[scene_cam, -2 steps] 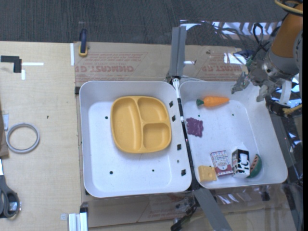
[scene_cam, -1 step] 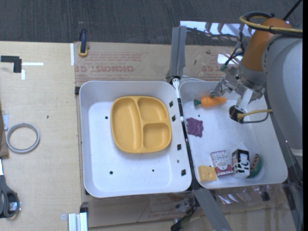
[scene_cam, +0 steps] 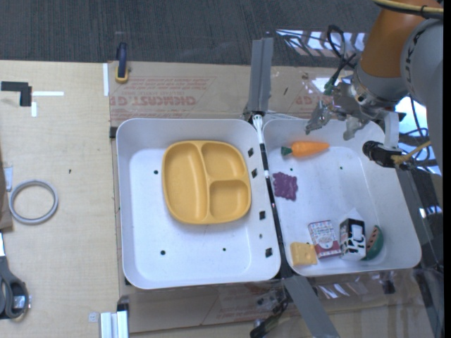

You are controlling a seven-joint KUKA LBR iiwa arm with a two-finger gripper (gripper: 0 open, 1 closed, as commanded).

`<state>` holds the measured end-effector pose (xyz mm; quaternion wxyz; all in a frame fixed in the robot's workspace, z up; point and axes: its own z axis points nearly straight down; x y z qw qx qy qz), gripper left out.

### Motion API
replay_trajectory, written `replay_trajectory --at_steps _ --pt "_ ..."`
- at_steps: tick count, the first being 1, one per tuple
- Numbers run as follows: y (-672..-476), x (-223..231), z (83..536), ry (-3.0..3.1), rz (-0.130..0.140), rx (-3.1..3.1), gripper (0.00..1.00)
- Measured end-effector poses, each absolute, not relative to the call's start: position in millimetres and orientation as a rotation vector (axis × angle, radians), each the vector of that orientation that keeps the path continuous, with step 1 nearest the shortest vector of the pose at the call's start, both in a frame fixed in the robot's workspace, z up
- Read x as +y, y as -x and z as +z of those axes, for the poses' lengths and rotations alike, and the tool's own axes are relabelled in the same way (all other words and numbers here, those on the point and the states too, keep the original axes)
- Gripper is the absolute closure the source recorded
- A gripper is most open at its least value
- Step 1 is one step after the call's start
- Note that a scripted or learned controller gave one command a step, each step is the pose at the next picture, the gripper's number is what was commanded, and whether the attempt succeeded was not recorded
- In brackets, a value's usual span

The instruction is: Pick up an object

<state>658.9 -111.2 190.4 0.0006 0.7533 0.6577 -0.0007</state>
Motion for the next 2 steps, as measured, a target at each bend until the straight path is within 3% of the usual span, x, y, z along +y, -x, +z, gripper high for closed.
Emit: replay_trajectory --at_steps 1,2 --pt "-658.0 -110 152 -2.893 -0.008 1.226 0.0" --pt "-579.6 -113 91 -2.805 -0.006 1.421 0.0"
